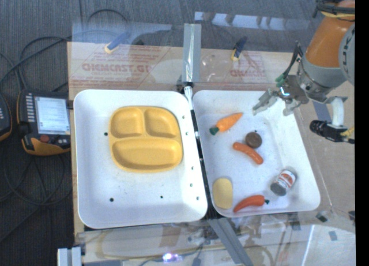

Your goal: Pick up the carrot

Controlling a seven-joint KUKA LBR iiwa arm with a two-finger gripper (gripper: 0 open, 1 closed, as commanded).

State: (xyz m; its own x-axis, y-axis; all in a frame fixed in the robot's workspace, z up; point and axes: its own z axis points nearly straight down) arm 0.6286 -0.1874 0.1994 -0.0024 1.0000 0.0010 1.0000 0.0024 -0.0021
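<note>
Two white bins sit side by side. The left bin [92,195] holds one yellow divided tray [146,138]. The right bin [302,169] holds six things: one carrot [227,123] with a green tip, one orange sausage [248,153], one dark brown round piece [253,139] touching the sausage's upper end, one pale yellow oval piece [222,192], one red pepper [250,203] and one small can [283,182] lying tilted, though its label is too small to read.

The bins rest on a wooden board [109,66] under clear sheeting, on grey carpet with loose cables. A handheld screen unit [46,122] lies on the floor left of the bench.

The carrot lies in the right bin's upper left part, near the dividing wall, apart from the other things, with bare floor around it. The gripper [277,101] hovers over the bin's upper right rim, its fingers spread and pinching nothing, well apart from the carrot.
</note>
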